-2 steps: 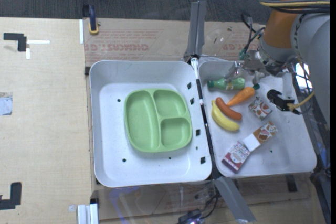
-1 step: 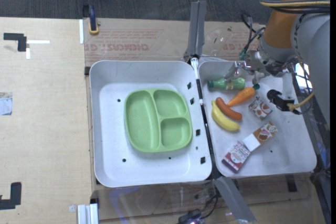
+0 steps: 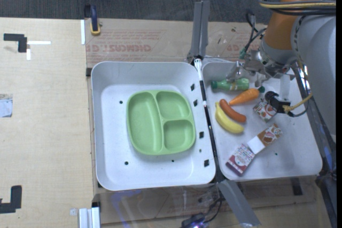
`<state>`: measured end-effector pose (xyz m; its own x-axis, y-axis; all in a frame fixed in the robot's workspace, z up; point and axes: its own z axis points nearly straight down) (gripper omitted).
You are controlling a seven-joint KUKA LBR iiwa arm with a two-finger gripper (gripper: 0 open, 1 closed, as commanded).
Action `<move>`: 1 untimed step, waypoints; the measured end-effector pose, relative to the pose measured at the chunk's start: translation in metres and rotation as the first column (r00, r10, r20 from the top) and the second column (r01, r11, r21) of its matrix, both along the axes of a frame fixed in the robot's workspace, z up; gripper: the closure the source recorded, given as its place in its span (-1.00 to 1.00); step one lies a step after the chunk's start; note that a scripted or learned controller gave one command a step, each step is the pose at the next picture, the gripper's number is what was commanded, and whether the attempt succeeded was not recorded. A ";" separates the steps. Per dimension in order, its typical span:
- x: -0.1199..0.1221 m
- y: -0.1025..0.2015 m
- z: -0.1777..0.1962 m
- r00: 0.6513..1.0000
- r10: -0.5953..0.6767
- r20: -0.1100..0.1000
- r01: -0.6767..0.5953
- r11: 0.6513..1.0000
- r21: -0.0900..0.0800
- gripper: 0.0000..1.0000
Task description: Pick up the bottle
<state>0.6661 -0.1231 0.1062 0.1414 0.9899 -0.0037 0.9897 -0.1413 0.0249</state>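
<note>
Overhead, the green bottle (image 3: 231, 84) lies on its side at the right bin's (image 3: 299, 165) far edge, beside a carrot (image 3: 245, 97). Just above it hangs the gripper (image 3: 251, 68); I cannot tell its jaw state. Judged step: approach. Next: descend squarely astride the bottle.

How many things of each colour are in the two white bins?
Green: 2, the divided plate and the bottle
Orange: 1, the carrot
Orange-red: 1, the sausage
Yellow: 1, the banana
Red and white: 3, the packets
Total: 8
</note>
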 end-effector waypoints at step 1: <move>0.002 0.000 0.012 1.000 0.001 0.008 -0.001 1.000 -0.002 1.00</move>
